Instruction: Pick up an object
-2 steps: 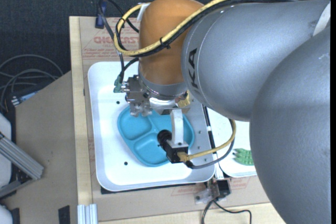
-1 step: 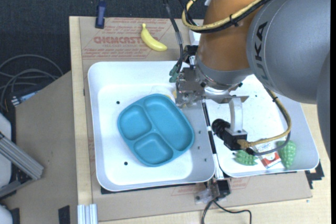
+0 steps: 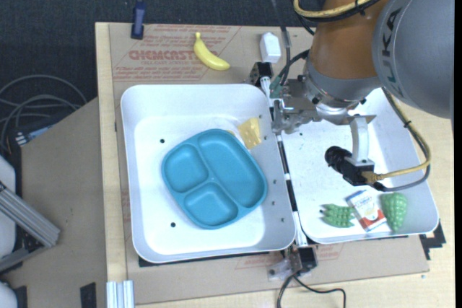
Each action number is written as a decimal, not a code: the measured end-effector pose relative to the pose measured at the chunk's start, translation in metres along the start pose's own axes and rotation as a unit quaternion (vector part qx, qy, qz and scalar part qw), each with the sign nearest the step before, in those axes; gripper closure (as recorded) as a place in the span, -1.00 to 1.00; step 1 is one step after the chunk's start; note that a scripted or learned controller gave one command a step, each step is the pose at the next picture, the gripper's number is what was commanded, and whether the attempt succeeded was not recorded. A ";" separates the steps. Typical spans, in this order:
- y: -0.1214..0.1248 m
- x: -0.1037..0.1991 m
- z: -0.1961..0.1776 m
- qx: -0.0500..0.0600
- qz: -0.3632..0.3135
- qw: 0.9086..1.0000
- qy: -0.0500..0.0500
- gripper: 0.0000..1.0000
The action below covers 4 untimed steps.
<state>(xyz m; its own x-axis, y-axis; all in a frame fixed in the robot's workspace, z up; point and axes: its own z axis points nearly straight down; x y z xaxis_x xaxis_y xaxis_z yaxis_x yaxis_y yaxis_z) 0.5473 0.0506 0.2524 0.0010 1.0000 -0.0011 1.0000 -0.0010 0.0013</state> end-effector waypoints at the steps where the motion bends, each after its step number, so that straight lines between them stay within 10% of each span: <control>1: 0.019 0.036 0.022 0.000 -0.001 1.000 0.001 1.00; 2: 0.019 0.036 0.012 -0.001 -0.001 1.000 0.000 1.00; 3: 0.077 0.007 0.025 0.000 0.000 1.000 0.000 1.00; 4: 0.077 0.050 0.028 0.000 -0.001 1.000 0.001 1.00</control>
<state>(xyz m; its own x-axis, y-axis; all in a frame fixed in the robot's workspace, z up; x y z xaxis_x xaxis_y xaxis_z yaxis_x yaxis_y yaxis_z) 0.6244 0.1009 0.2247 -0.0018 1.0000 0.0010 1.0000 0.0018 0.0020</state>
